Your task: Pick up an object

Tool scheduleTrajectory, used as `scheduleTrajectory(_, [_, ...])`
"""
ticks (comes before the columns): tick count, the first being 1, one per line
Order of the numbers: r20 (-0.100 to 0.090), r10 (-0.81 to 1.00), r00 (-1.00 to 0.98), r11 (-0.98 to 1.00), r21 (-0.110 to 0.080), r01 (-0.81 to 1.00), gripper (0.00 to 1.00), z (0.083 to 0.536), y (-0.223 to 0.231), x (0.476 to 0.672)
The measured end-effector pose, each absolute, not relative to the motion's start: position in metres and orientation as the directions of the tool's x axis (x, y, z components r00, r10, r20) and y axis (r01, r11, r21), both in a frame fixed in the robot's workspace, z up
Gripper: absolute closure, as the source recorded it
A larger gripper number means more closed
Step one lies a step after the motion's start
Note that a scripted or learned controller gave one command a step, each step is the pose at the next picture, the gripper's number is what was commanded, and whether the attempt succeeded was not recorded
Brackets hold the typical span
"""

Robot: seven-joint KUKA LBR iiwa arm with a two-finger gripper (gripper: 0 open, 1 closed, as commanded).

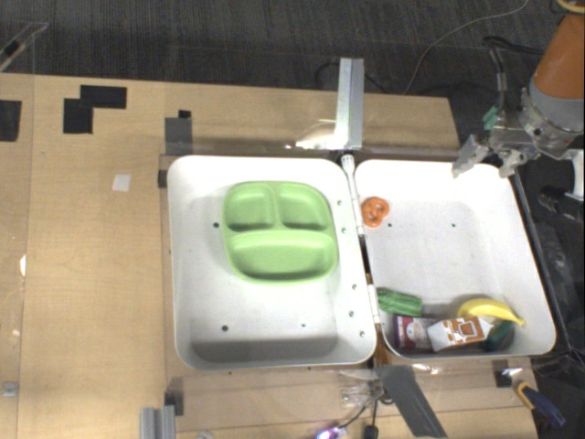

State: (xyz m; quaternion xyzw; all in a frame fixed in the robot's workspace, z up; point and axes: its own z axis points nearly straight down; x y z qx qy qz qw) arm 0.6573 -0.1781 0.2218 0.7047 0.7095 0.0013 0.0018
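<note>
The gripper (484, 156) hung at about two o'clock in the view, over the far right corner of the right bin (457, 245), its two fingers spread apart with nothing between them. One fingertip sat just outside the bin's back rim, the other just at it. The grey arm (559, 108) with its orange band came in from the three o'clock edge.

Inside the right bin, the objects crowded the six o'clock wall: a green pepper-like piece (399, 301) at seven o'clock, a dark can (409, 333) just below it against the near rim, a small carton (459, 334) beside the can, a banana (489, 311) resting partly over the carton, and a dark green object (501, 336) tucked at five o'clock in the corner. These lay touching or nearly touching one another, pressed near the wall. An orange round item (375, 210) lay alone at ten o'clock, close to the left rim by the divider. The middle and the back of this bin's floor stood open, giving free room from twelve through three o'clock.

The left bin (196, 245) held a green divided tray (279, 230), centred slightly toward twelve o'clock, with bare floor around it, widest at six o'clock.

The carton showed a brown and white label, but its writing was too small to read; the can's label was likewise unreadable.
</note>
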Motion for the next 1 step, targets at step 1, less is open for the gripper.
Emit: scheduleTrajectory(1, [0.000,0.950,0.311,-0.311,0.004,0.950,0.00,0.1779,-0.2051,0.6126])
